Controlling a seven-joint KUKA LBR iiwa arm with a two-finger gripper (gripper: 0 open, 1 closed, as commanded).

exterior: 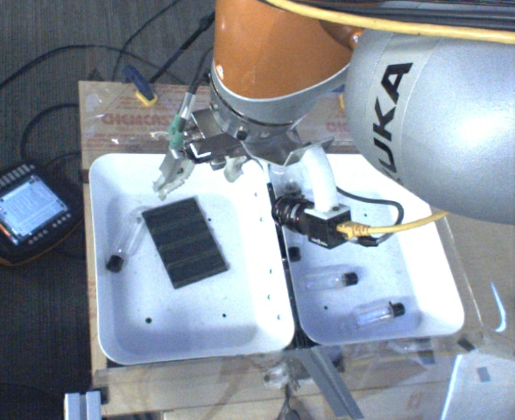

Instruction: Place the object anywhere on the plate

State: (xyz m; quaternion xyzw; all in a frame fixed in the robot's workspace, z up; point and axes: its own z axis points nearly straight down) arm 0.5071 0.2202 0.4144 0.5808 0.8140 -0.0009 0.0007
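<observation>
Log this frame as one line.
gripper: over left bin, above plate | plate: bare | vial: left of plate | right bin: two vials

A wooden bench (100, 103) carries two shallow white bins side by side. The left bin (240, 322) sits at nine o'clock and the right bin (433, 318) at three o'clock, their inner rims touching along the middle.
</observation>
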